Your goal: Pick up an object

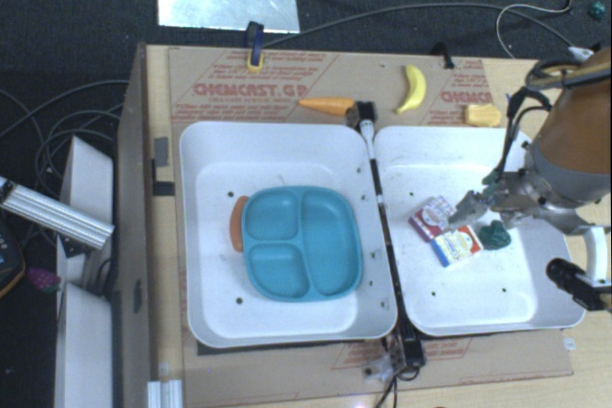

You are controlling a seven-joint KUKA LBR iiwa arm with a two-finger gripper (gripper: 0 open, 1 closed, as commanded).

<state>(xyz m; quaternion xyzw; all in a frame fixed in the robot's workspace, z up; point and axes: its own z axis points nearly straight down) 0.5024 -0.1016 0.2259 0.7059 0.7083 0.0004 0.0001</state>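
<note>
The gripper hovers just above the small packet.

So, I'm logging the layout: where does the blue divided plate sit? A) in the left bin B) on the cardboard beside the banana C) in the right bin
A: the blue divided plate lies flat inside the left bin, away from the banana.

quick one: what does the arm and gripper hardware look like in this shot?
The arm enters from the right: a rounded, bulky body in a brownish-orange tone, blurred at the edge. A thin dark cable loops down beside it. The wrist end is grey metal, narrowing to the gripper, slim and metallic. No markings are legible.
</note>
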